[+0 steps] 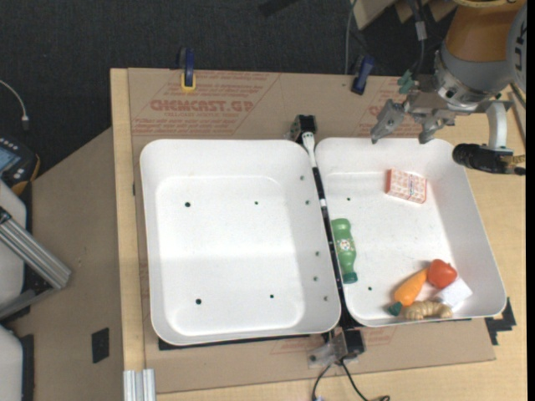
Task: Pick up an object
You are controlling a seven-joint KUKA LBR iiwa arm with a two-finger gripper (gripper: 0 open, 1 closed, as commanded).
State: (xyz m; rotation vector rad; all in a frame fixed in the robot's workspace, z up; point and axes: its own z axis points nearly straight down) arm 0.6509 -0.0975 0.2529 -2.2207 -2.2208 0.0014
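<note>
The claw [410, 128] hangs with fingers spread and nothing between them, above the far rim of the right bin [476, 199], likely poised to pick a target. That bin holds everything: a patterned card box [406, 185] nearest the claw, a green bottle [343, 249] against the bin's left wall, and a carrot [410, 289], tomato [441, 272] and ginger root [426, 311] clustered at its near corner.

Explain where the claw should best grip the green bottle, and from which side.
Probably from above, across the middle of the green bottle. It lies flat along the right bin's inner wall, so the fingers should close across its narrow width, one slipping between bottle and wall.
</note>
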